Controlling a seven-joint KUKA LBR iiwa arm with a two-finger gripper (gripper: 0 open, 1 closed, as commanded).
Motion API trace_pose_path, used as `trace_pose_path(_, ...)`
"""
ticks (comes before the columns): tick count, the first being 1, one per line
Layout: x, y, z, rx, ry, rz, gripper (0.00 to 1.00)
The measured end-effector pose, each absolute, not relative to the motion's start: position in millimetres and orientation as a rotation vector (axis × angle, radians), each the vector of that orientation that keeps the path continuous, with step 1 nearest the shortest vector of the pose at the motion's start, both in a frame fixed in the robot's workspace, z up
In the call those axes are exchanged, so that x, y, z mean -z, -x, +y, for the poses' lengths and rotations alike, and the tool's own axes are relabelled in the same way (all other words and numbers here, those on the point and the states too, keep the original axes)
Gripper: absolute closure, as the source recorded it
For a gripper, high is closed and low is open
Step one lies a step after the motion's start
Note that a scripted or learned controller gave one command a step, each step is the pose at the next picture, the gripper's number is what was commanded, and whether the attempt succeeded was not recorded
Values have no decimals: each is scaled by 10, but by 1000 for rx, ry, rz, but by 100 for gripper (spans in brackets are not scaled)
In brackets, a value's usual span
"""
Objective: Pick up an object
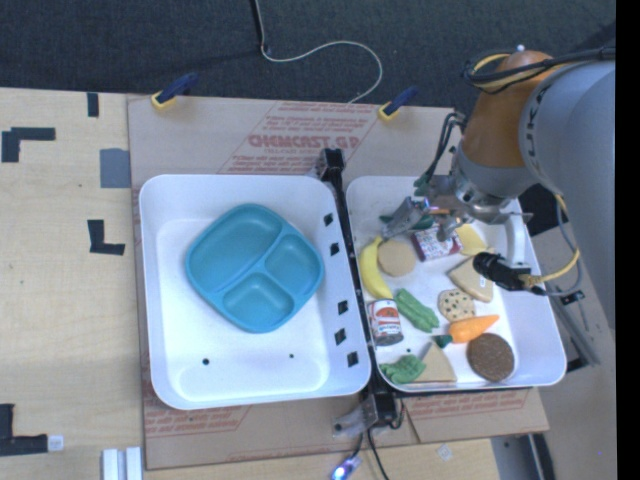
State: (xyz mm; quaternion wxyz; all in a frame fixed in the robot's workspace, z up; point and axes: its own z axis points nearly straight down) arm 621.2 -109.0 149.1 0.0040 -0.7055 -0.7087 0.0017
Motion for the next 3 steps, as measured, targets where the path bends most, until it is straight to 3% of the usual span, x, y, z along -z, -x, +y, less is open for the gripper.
trace_pose_path(1,-1861,-5658,-819,-2,2217,-2222,0)
trace_pose_path(2,-2203,-5501,-430,2,2215,-2226,0)
trace_pose_path(3,-1818,-5477,-93,-6,2214,-2222,0)
